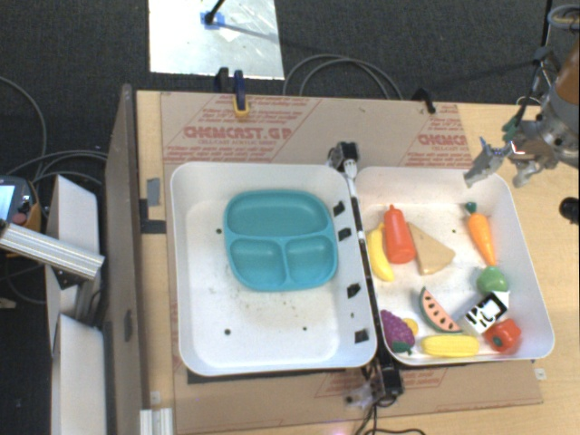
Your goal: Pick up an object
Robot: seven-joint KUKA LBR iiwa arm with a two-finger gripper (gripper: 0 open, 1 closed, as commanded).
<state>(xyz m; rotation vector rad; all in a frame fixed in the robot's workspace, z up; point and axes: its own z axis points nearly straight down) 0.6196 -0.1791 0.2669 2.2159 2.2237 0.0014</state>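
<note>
While hanging over the right bin's (530,270) far corner, gripper (504,163) is spread wide, holding nothing; 1 carrot (481,234), 1 banana (380,256), 1 teal tray (278,240).

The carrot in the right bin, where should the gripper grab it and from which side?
Grip the carrot across its thick orange upper body, just below the green top, coming straight down from above. It lies flat, apart from the other toys, tapering toward the near end, so the wide part likely gives the gripper the surest hold.
</note>
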